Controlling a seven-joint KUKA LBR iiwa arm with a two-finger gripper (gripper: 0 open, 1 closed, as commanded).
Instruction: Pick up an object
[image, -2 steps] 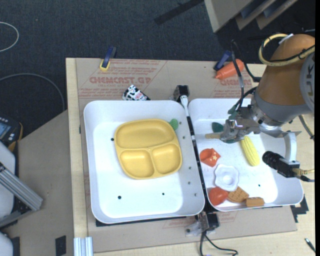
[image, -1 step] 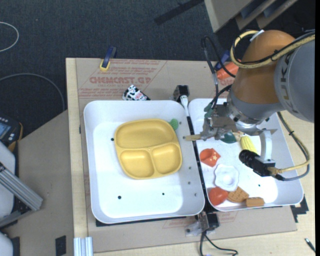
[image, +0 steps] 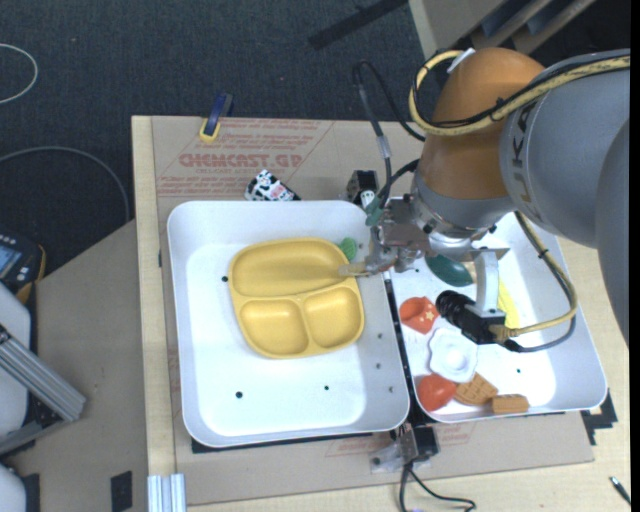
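camera view puts the gripper (image: 383, 250) low over the right rim of the yellow three-compartment plastic plate (image: 295, 295), which lies flat in a shallow white bin (image: 190, 330). i cannot tell whether the gripper is open or closed. i judge that plate to be the target: light, stiff, glossy and probably slippery, too broad to span, so i'd pinch its thin raised rim right there. a small green piece (image: 347, 246) sits at the plate's upper right edge, just beside the gripper. right of the plate, past the bin wall, lie a red rounded toy tomato (image: 418, 312), a white glossy toy fried egg (image: 452, 352) and a brown biscuit-like piece (image: 480, 388).
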